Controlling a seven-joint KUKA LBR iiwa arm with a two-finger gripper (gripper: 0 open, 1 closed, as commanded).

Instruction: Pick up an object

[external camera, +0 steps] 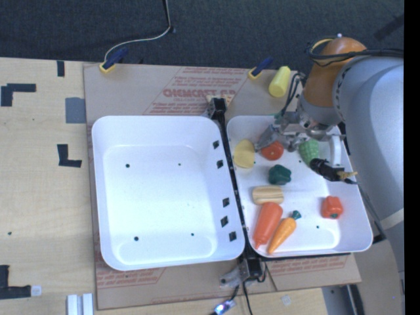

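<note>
We cannot make out the tip of the claw. It is a blurred grey tangle over the far end of the right bin, and we cannot tell whether it is spread or pressed together. The grey arm covers the bin's far right corner and is cut off at the right edge. A pale green toy is partly hidden under the wrist, so its shape is unclear.

The red round toy lies in the right bin on the near side of the claw, touching it or almost so; we cannot tell which. A yellow toy sits to its left against the bin's left wall, and a dark green toy lies just nearer. Toward the near end we see a tan cylinder, a deep orange carrot and a smaller orange carrot side by side. A red-orange pepper lies off to the right. All four are well apart from the claw. The left bin rests alongside on the bench.
</note>
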